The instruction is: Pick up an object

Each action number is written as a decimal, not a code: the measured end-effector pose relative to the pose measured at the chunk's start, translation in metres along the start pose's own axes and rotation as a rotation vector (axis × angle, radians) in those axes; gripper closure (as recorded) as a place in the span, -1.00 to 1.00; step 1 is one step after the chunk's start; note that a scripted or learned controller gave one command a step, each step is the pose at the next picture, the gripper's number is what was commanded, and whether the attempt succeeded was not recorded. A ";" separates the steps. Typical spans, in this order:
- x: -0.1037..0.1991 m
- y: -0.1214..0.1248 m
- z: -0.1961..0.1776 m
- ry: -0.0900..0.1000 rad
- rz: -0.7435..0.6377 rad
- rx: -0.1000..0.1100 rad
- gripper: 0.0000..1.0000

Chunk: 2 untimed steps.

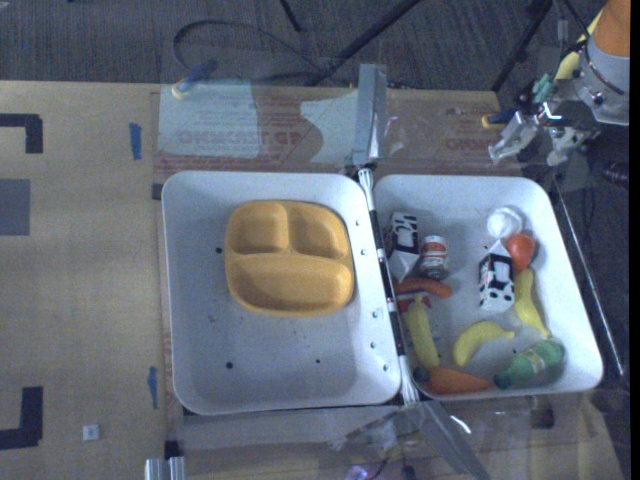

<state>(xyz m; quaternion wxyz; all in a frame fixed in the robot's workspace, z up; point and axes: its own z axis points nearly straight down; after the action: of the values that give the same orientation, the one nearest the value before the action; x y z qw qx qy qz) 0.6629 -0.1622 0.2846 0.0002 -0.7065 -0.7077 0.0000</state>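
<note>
Left bin: one yellow divided plate, lying flat toward the bin's far half. Right bin: two cow-print cartons, three bananas, a green bottle, a carrot, a small can, all loose and near one another. Gripper: above the bench beyond the right bin's far edge, nothing seen between its fingers; jaw state cannot be told.
</note>
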 end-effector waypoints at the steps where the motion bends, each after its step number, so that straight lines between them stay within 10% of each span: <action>1: 0.015 -0.033 0.123 0.000 0.115 0.002 -1.00; 2: 0.002 -0.064 0.162 0.007 0.144 -0.016 -1.00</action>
<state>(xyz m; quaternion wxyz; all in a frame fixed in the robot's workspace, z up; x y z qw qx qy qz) 0.5990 -0.1600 0.1225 -0.0030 -0.7557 -0.6549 -0.0082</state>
